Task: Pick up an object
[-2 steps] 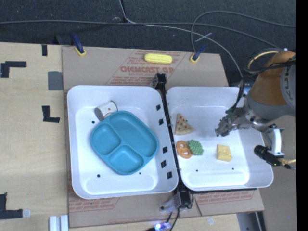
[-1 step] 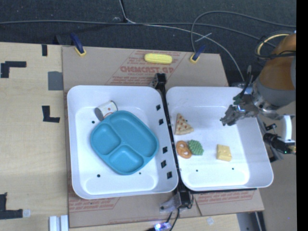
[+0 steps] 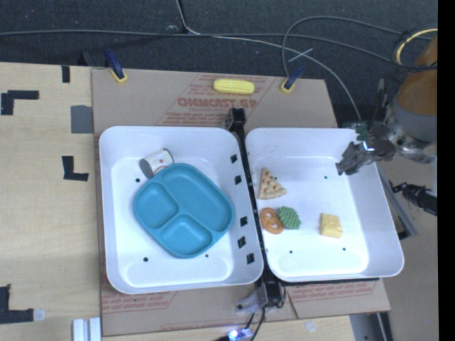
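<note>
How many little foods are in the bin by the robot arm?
4. A pizza slice near the divider, a pretzel below it, a green piece touching the pretzel, and a yellow cheese block further right.

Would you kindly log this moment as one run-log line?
gripper: over right bin rim, nothing held | cheese, pizza, pretzel: untouched

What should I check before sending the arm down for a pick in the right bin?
1. End effector over the right bin, near its right rim: ok.
2. Holding anything: cannot tell.
3. Targets lie apart from the end effector: yellow cheese block, pizza slice: ok.
4. Pretzel touches the green piece, so a crowded pick: not ok.
5. Cheese block stands clear of its neighbours: ok.
6. Blue tray and cup in the left bin, out of the path: ok.
</note>
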`<move>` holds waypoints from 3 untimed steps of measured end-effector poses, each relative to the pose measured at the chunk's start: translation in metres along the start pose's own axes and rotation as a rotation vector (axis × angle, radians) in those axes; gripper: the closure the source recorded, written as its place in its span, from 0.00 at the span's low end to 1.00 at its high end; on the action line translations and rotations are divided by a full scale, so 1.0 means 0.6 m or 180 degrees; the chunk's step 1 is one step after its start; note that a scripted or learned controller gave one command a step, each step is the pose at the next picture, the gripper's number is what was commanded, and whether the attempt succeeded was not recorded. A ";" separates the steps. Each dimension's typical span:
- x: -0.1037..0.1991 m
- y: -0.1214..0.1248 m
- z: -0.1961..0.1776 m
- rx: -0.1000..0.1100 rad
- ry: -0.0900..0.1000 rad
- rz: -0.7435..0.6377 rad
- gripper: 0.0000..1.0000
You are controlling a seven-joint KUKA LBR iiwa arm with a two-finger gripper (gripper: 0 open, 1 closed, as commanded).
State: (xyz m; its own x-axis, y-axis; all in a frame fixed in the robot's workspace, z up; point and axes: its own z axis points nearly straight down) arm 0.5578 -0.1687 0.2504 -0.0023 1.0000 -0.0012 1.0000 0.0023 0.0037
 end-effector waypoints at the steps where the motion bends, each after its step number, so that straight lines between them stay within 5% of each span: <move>1: 0.088 0.007 -0.010 0.0010 0.0006 -0.0009 1.00; 3: 0.283 0.011 0.028 0.0019 0.0003 -0.0006 1.00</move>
State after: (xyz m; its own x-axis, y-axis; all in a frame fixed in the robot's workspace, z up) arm 0.5643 0.0012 0.2335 -0.0041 1.0000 -0.0002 1.0000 0.0041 -0.0023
